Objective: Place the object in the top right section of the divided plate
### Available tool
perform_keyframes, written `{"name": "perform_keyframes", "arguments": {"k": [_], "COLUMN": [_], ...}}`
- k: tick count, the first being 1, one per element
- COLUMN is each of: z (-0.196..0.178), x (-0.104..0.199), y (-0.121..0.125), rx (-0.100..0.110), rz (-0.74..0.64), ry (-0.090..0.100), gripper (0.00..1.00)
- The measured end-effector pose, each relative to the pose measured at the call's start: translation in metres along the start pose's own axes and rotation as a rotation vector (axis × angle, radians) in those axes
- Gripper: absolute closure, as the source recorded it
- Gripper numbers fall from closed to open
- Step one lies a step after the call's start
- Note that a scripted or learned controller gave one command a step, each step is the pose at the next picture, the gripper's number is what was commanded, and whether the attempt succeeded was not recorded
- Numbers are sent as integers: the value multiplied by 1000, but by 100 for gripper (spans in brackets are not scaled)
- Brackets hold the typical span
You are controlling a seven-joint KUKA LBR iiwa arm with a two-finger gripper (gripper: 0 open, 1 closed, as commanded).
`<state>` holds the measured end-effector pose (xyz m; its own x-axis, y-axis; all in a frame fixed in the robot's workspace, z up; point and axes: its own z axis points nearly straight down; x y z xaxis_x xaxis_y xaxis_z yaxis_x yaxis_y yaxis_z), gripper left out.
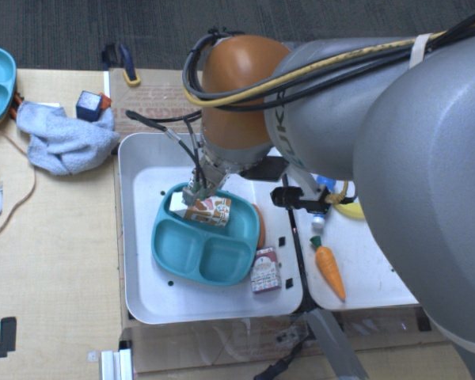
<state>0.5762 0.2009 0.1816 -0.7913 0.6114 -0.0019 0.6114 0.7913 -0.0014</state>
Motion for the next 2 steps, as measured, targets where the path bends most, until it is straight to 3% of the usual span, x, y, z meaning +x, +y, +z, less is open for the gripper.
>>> {"name": "perform_keyframes", "arguments": {"k": [1, 2], "z": [0, -32], "x": [0, 16], "y": [0, 12], "rx": [0, -4], "rz": [0, -399], "ry": [0, -1], "gripper": [0, 0]}}
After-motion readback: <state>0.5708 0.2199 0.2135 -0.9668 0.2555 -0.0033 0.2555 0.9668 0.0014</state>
